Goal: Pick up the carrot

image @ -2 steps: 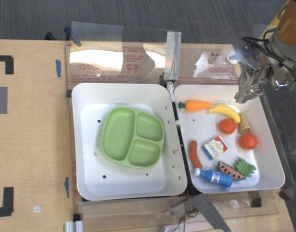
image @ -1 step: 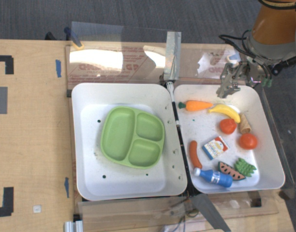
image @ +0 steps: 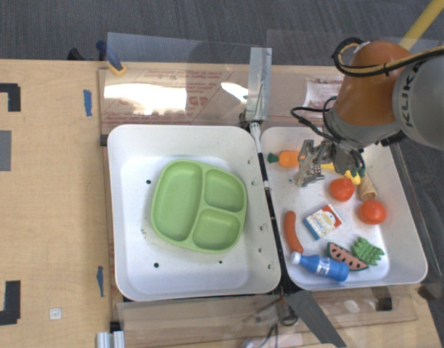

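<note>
The carrot (image: 286,159), a short orange piece with a green tip on its left end, lies near the back left corner of the right bin (image: 410,249). My gripper (image: 308,171) hangs over that bin just to the right of the carrot, close beside it and slightly nearer the front. The carrot rests on the bin floor, and nothing shows in the gripper's grasp. The orange-banded wrist (image: 367,85) rises behind it.
In the right bin lie a red tomato (image: 342,188), a second red fruit (image: 372,211), a cone (image: 366,188), a small carton (image: 323,221), a sausage (image: 290,232), a blue bottle (image: 322,267), a watermelon slice (image: 347,257) and green leaves (image: 368,250). The left bin (image: 128,194) holds a green divided plate (image: 199,206).
</note>
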### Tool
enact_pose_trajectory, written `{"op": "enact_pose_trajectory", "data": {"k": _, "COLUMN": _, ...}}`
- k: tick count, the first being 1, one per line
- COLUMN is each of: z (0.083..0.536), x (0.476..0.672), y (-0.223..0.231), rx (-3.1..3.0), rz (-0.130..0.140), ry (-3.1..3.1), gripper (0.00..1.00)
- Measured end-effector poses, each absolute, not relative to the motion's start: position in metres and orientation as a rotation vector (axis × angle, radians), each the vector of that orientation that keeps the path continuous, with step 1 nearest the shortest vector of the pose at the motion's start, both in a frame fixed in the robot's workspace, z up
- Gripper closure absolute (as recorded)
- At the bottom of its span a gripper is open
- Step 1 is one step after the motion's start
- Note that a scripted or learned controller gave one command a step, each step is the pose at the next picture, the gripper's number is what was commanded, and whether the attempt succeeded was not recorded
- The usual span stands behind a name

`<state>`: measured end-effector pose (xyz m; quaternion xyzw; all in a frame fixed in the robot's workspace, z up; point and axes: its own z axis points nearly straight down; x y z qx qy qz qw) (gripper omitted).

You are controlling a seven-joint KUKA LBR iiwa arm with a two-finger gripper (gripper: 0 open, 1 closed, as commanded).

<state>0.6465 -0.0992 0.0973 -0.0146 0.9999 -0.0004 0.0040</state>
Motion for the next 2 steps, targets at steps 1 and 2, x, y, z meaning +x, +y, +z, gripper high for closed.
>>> {"op": "enact_pose_trajectory", "data": {"k": 1, "z": 0.090, "x": 0.642, "y": -0.096, "rx": 0.255, "rz": 0.000, "ry": 3.126, "gripper": 1.00}}
{"op": "enact_pose_trajectory", "data": {"k": 2, "z": 0.090, "x": 0.621, "y": -0.095, "rx": 0.607, "rz": 0.004, "ry": 3.069, "gripper": 1.00}}
